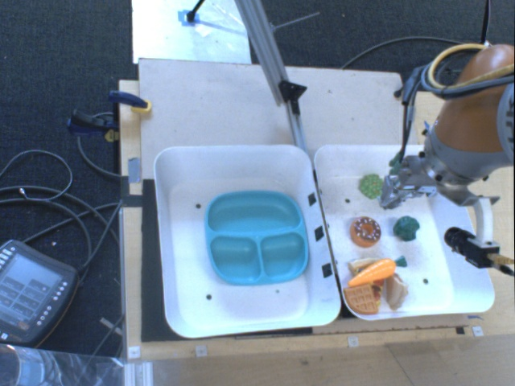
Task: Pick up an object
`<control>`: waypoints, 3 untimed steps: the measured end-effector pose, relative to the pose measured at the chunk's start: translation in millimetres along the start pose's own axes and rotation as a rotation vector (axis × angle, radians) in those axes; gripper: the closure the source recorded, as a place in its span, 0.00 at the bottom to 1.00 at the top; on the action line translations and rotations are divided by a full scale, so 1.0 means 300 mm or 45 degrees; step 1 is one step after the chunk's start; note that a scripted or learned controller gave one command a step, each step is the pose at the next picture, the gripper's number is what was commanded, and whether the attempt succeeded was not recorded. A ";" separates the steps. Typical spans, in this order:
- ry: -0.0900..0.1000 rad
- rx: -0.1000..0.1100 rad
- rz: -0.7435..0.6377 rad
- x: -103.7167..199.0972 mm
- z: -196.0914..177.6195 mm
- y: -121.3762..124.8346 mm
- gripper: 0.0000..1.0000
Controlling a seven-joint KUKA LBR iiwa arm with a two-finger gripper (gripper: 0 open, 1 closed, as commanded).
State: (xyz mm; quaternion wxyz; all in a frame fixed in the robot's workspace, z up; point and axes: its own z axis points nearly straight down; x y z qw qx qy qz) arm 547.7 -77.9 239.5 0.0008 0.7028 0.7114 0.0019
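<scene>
Where the arm enters from the right:
Gripper: the gripper [396, 193] hangs over the right bin [475, 300], just right of the light-green piece; whether its pincer is open or closed cannot be told.
Open room: bare floor lies along the right bin's right wall and far edge; the left bin [181, 215] has free margin all round its tray.
Carrot: the orange carrot [372, 273] lies near the right bin's near edge, long axis slanting from lower left to upper right, resting across the food pile.
Right bin contents: light-green piece [371, 186], doughnut [365, 231], dark-green broccoli [406, 227], waffle [363, 298], and a pale piece [395, 291] touching the carrot.
Left bin contents: blue divided tray [257, 236], three compartments, set centrally.
</scene>
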 end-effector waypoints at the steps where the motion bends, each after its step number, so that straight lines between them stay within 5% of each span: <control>1: 0.001 0.001 0.001 0.158 -0.017 0.010 1.00; 3: 0.001 0.004 0.001 0.522 0.049 0.031 1.00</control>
